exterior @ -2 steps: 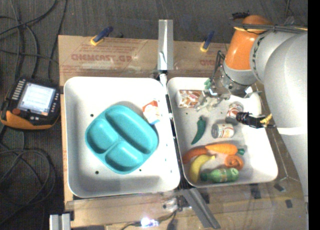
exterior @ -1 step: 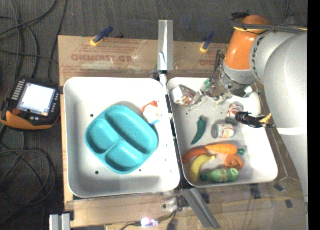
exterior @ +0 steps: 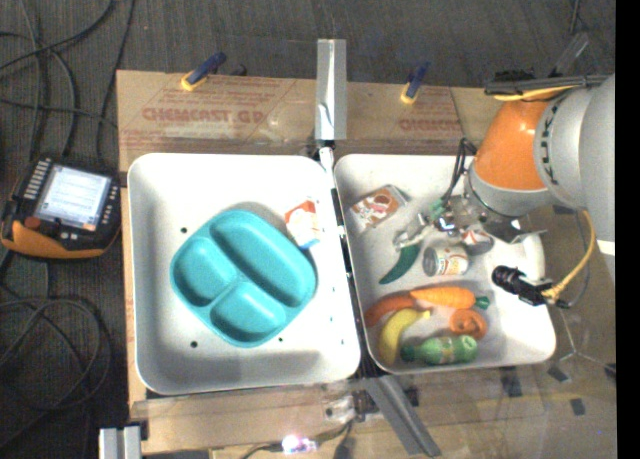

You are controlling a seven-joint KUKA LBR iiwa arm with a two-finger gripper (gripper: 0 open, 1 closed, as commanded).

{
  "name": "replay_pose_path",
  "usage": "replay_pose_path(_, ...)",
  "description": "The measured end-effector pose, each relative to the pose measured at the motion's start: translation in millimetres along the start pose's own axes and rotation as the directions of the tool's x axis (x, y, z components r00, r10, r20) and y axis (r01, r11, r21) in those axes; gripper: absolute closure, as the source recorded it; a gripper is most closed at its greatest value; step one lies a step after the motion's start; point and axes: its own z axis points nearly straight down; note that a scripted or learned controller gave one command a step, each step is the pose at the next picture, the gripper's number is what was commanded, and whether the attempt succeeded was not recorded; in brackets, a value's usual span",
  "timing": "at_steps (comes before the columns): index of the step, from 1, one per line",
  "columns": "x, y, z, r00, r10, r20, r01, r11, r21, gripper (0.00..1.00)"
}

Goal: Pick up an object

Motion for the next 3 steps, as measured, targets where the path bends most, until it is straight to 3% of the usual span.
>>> replay_pose_path(1, -15, 22, -8, 0.998, -0.065, -0.01, 0.065, 0.998, 0.009, 0.0)
replay_pose_path(2, -28, 17, -4, 0.997, -0.068, -0.022, 0.068, 0.998, -0.004, 0.0)
replay_pose_path(3, -38, 34, -3, 0.993, -0.117, -0.028, 0.117, 0.993, -0.01, 0.0)
